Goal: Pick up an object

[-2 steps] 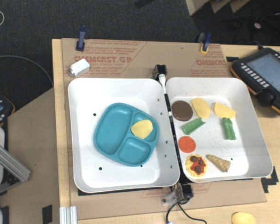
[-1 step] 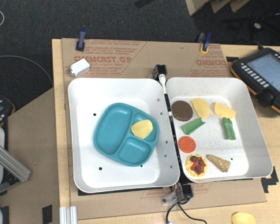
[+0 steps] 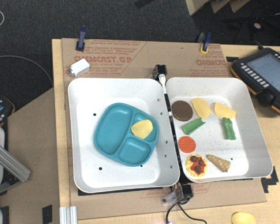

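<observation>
Bins: two, white, side by side, the left bin (image 3: 79,125) and the right bin (image 3: 252,125).

Left bin contents: one blue tray (image 3: 113,139) with three compartments; one yellow piece (image 3: 142,128) on it.

Right bin contents, eight food pieces in all:
- yellow pieces: two, one (image 3: 201,108) and another (image 3: 224,110)
- green pieces: two, one (image 3: 193,125) and another (image 3: 229,128)
- brown disc (image 3: 181,110): one
- red disc (image 3: 187,144): one
- pizza (image 3: 196,165): one
- tan wedge (image 3: 219,162): one

Clamps at the board's far edge: two, one (image 3: 81,38) and another (image 3: 205,42).
</observation>
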You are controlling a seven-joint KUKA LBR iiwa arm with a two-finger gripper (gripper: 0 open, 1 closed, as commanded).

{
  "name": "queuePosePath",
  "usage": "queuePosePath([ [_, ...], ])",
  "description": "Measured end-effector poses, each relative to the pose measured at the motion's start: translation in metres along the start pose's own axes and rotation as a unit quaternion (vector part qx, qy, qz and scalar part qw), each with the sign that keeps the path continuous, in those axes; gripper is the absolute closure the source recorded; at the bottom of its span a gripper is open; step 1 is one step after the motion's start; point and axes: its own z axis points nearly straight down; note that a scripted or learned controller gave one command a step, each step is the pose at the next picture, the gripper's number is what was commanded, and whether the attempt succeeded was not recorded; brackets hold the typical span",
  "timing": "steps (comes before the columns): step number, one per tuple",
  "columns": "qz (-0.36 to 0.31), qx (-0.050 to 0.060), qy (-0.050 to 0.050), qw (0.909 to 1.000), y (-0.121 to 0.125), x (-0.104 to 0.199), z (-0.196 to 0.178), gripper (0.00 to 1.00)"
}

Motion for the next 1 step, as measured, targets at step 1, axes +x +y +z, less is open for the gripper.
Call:
queuePosePath([
  [1,0.000,-0.002,-0.001,1.0000,0.0001,-0.0003,-0.0096,1.00],
])
